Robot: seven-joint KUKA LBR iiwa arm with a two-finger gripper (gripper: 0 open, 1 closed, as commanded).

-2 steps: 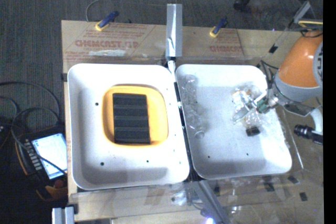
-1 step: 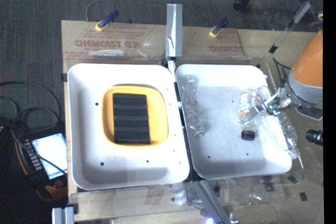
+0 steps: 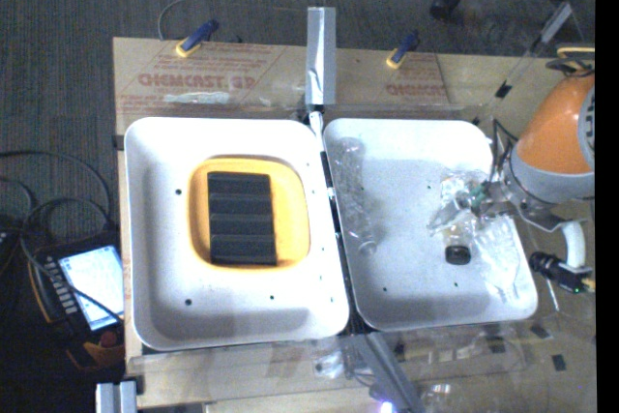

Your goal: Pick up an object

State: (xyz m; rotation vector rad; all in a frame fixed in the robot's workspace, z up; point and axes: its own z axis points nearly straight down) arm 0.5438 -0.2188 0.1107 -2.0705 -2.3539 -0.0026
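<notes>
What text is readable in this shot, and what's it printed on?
"CHEMCAST", red print on the brown protective sheet behind the left bin; the characters after it are too blurred to read.
Red print on the same sheet behind the right bin, near: too faint to read.
Handheld screen at the left edge: too small to read.

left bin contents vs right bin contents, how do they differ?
The yellow tray in the left bin is opaque, bright and holds a black ribbed block; the clear plastic pieces in the right bin are see-through and hard to outline. The tray lies flat and centred as one unit; the plastic is crumpled and scattered, some near the gripper. Both rest on the bin floors.
</notes>
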